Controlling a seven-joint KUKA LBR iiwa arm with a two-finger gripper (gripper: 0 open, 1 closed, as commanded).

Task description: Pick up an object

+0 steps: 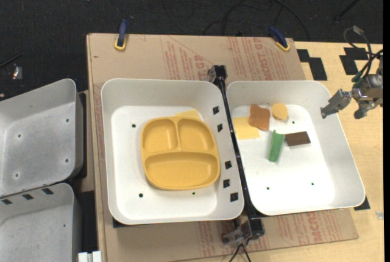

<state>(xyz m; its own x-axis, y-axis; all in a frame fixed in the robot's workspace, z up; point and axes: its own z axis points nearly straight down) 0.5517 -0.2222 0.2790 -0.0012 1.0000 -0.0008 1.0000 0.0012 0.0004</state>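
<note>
The gripper (pixel 348 103) hangs at the right rim of the right bin (pixel 304 194), its two fingers spread and pinching nothing. Inside that bin, toward its upper left, lie a green block (pixel 275 146), a dark brown block (pixel 297 139) just beside it, a reddish-brown piece (pixel 259 117), a small orange piece (pixel 280 111) and a yellow slice (pixel 245 129). The left bin (pixel 122 133) bears a yellow divided tray (pixel 180 153).

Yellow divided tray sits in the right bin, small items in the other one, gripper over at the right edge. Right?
Not quite. In the camera view the yellow divided tray sits in the left bin, not the right one. The small items, including the green block and brown block, lie in the right bin. The gripper is at the right edge, as you said.
</note>
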